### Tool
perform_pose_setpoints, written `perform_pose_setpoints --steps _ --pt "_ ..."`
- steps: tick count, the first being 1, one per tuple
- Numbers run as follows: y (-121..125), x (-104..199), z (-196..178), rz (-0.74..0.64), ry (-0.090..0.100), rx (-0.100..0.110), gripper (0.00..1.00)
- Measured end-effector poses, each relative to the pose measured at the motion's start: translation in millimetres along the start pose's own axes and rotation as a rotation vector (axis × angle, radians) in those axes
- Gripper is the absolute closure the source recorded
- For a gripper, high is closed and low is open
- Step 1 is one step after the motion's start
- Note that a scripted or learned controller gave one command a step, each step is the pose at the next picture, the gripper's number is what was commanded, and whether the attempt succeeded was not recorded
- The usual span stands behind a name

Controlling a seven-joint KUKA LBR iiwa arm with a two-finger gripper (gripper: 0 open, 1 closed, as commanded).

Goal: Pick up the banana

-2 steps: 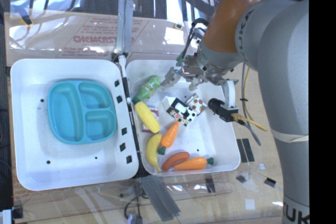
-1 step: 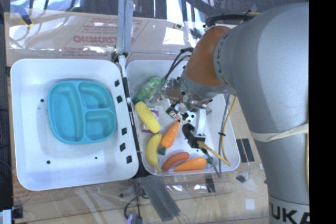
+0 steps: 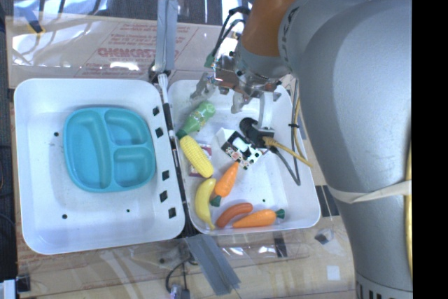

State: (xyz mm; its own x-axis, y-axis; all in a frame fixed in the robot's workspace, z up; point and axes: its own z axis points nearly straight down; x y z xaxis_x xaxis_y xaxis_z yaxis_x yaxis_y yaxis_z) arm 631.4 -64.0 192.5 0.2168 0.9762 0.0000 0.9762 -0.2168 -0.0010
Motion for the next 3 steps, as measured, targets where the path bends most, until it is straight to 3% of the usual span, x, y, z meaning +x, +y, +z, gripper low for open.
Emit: perform_pose_setpoints --steps 1,2,3 --pt "-40 -9 2 0.053 -0.001 0.004 0.0" --pt "-42 -47 79 -0.051 0.004 -0.013 0.0" --pt "-48 -48 86 -0.436 -0.011 -0.026 0.0"
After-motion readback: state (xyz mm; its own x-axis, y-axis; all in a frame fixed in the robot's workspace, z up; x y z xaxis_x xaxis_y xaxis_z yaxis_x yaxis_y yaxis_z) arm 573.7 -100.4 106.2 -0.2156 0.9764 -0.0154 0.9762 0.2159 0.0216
